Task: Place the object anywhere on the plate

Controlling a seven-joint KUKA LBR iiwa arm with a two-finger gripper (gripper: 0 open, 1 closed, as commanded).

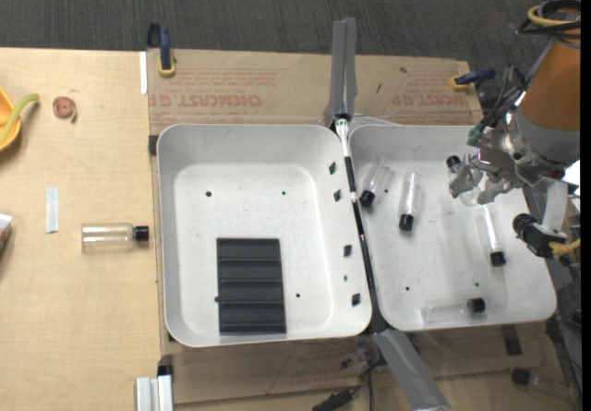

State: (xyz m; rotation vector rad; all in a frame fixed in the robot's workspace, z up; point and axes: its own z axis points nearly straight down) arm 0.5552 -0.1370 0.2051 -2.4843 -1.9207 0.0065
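**Arm over right bin; vials loose in bin, dark plate in left bin**

Camera view, looking down at a slant on the bench.

Left bin (185, 160): white, shallow. A dark ribbed rectangular plate (250, 286) lies flat on its floor, toward the near edge, slightly left of centre. Nothing rests on the plate.

Right bin (434, 137): white, touching the left bin along the middle divider. Four clear vials with black caps lie on the floor:
- vial A (374, 187), near the divider, cap toward the near side;
- vial B (406, 201), just right of vial A, roughly parallel to it, cap toward the near side;
- vial C (490, 238), toward the right wall, cap at its near end;
- vial D (452, 309), lying along the near wall, cap at its right end.
All four are apart from one another and well apart from the plate.

Arm (554, 95): enters from the right, orange band visible above the wrist, cabling around it. Gripper (473, 180) sits over the upper right part of the right bin, right of vial B and above vial C. Cannot tell how far it is open, nor whether it has anything in hold; the hardware is cluttered there.

Outside the bins: a fifth clear bottle (113, 235) with a black cap lies on the wooden bench top (83, 326), left of the left bin. Cardboard sheet (249, 90) lies under the bins.
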